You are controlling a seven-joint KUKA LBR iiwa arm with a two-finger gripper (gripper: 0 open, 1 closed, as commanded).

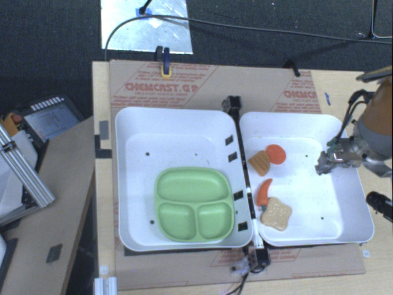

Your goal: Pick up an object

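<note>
Gripper (323, 163) hangs over the right white bin (353, 223), jaws state unclear; nearest target, the round orange toy food piece (276, 154), lies apart at bin's left, probably light, rigid, slick plastic, so pinch across its middle.

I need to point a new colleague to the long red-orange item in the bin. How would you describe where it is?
Look at the right bin, the one without the green divided tray. Four small items lie near its left wall; the red-orange piece lies third from the top, just above the pale toast-like piece. It alone is narrow and curved, unlike the round orange one.
</note>
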